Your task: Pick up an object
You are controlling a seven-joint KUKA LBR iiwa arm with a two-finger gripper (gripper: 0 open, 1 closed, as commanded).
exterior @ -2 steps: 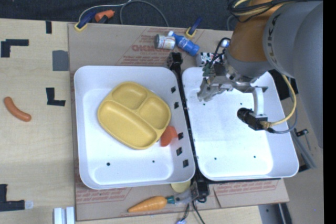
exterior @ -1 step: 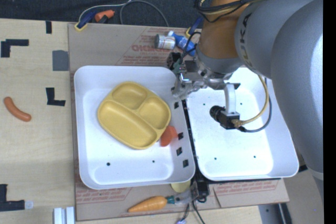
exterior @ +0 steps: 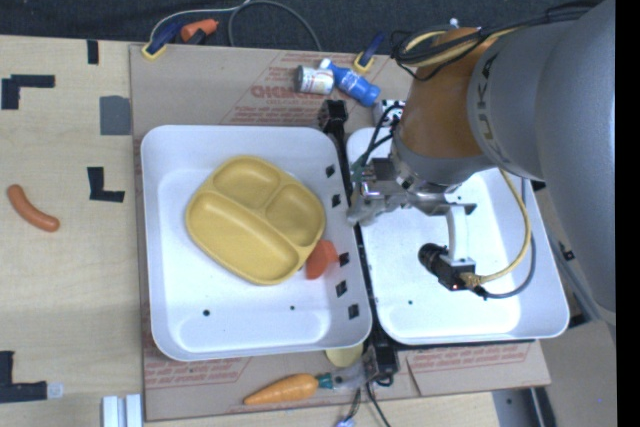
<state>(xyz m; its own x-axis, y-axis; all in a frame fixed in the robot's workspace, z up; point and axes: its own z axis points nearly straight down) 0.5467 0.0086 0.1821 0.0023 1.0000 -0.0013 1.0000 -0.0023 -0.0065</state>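
Note:
A yellow divided plate [exterior: 255, 218] lies in the left bin [exterior: 170, 315]. A small orange-red piece [exterior: 320, 260] rests against the plate's right edge, close to the bin's right wall. My gripper [exterior: 372, 202] hangs under the orange wrist band [exterior: 445, 110], low over the left edge of the right bin [exterior: 500, 315], beside the divider between the two bins. The arm's body hides its tip, and I see nothing held in it.
A toy carrot [exterior: 285, 389] lies on the cardboard in front of the bins. A sausage [exterior: 32, 208] lies on the bench at far left. A blue and white bottle [exterior: 340, 80] sits behind the bins. Black cabling [exterior: 450, 267] loops over the right bin.

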